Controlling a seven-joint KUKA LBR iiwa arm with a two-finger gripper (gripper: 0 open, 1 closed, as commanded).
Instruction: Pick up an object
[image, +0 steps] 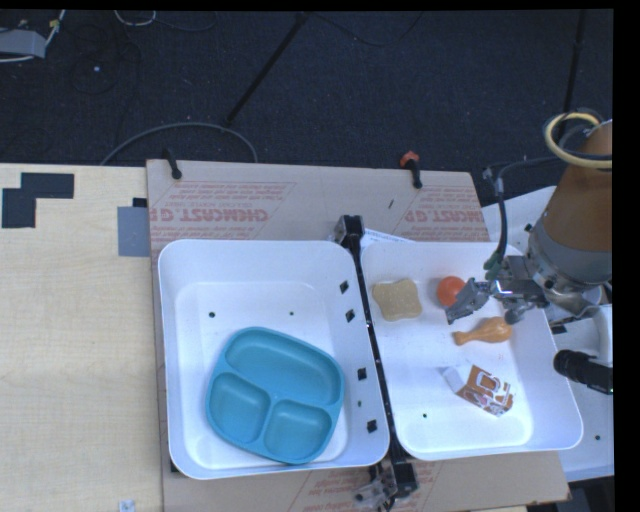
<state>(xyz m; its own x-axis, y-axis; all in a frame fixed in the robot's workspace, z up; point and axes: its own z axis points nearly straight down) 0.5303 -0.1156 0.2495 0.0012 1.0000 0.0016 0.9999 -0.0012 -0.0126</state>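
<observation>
The tool (472, 300) hangs at the right of the frame, low over the right bin (560, 440), at the end of the grey arm (580, 225) that comes in from the right edge. Its dark fingers point toward frame left, and I cannot tell whether they are spread or closed; nothing shows between them.

Three things lie close around it. The orange-red ball (450, 290) sits just to its upper left, touching or nearly touching the tip. The tan drumstick-shaped toy (482, 332) lies just below it, long axis running left to right with a slight rise toward the right, the thicker end on the right. The beige sponge-like block (398, 299) is further left, near the divider between the bins. Lower in the same bin, well apart from the tool, is a small orange and white packet (486, 390), tilted.

My judgement is that the ball or the drumstick is the likely target, and the move turns on a short shift: slightly left and up for the ball, slightly down for the drumstick, closing across its short width. The ball may roll on the smooth white floor.

The bin floor is flat and open around these items, the walls well off. The left bin (175, 300) holds a blue divided plate (275, 393), on the desk (70, 350) far from the tool.
</observation>
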